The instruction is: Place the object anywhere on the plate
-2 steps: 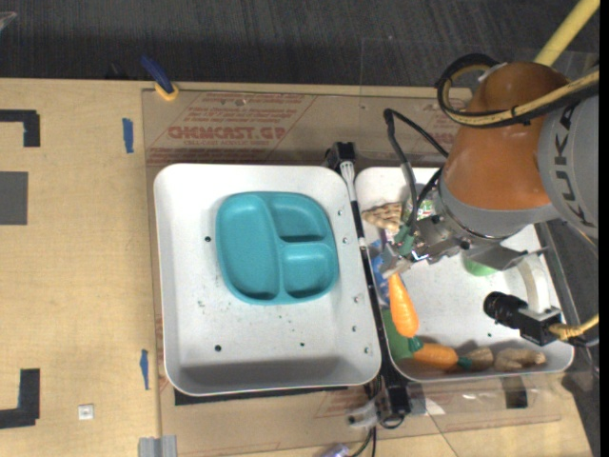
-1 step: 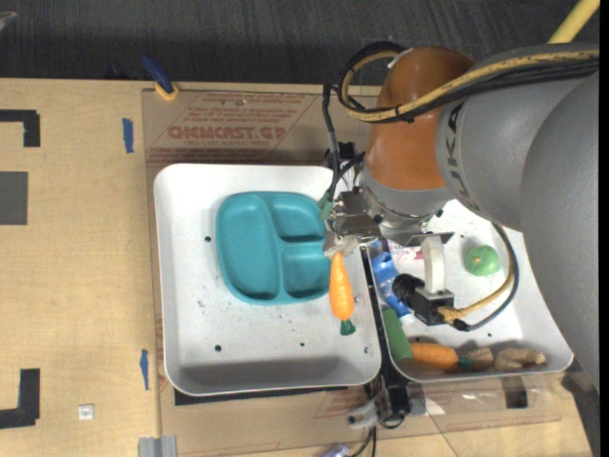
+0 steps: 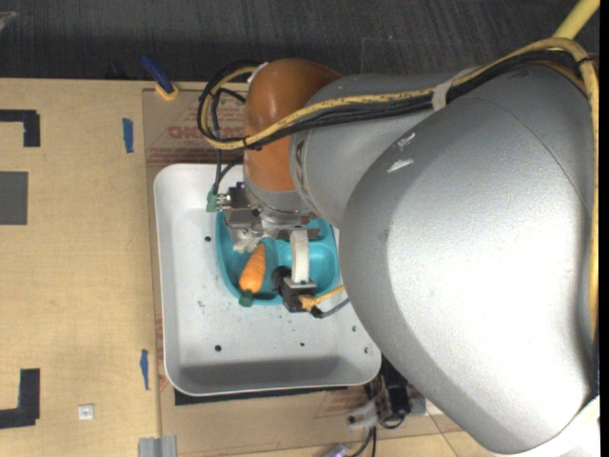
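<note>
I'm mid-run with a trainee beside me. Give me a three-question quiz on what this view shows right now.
1. True or false: the carrot lies on the plate.
2. The plate's colour is: A) red B) turquoise C) yellow.
3. Fill in: the plate sits inside a white ____.

Key:
1. True; the carrot rests on the plate, just under the tool.
2. B.
3. Bin.
</note>
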Motion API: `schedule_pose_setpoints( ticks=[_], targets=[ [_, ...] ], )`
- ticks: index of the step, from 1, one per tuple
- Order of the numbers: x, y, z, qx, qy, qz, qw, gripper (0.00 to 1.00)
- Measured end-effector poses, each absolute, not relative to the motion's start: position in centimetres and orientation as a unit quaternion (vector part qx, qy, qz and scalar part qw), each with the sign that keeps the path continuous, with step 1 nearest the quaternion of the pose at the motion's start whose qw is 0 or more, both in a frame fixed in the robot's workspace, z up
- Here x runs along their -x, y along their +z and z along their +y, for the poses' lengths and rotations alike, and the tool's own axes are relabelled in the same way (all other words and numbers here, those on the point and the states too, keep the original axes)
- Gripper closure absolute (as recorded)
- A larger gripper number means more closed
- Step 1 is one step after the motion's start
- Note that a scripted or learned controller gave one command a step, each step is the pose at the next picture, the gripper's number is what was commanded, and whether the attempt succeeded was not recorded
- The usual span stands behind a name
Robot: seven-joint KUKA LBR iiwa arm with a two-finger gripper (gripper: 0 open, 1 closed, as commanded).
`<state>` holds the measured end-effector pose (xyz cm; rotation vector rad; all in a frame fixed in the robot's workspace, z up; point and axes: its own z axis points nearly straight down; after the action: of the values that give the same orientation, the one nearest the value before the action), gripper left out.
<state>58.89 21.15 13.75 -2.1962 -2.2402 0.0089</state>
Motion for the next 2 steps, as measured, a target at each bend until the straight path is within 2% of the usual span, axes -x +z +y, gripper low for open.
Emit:
schedule_pose_setpoints(
  ticks=[1,2],
  targets=[
    [-53.9,12.7,18.1,0.599,-0.017,-0.8,-0.004,1.0],
    [-55.2,22.1,19.8,0.468,-0.0022,-0.884,-0.003,1.0]
  ],
)
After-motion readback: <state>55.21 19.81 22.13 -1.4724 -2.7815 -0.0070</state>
